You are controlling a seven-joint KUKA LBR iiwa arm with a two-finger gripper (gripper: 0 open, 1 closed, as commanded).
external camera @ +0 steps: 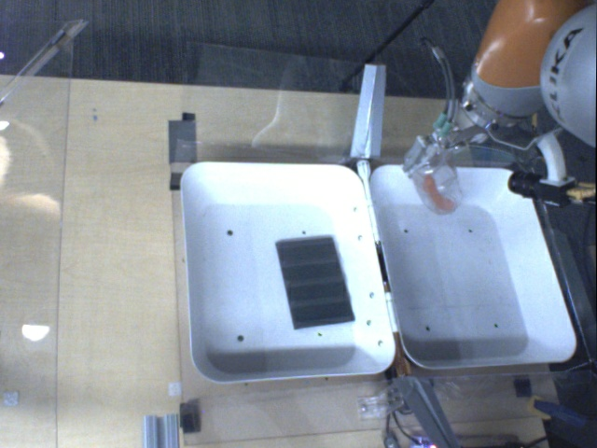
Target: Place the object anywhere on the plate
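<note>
The light wooden tabletop carries two shallow white bins side by side. The left bin holds a dark, ribbed rectangular plate, lying flat near the bin's middle and turned at a slight slant. The right bin sits just beside it, their rims touching along the centre line. The grey arm with its orange band reaches in from the upper right. Its gripper hangs over the far left corner of the right bin. A small reddish-orange object shows at the tips of the fingers, which look clenched on it, though blur makes the contact hard to confirm. The object is well apart from the plate.
</note>
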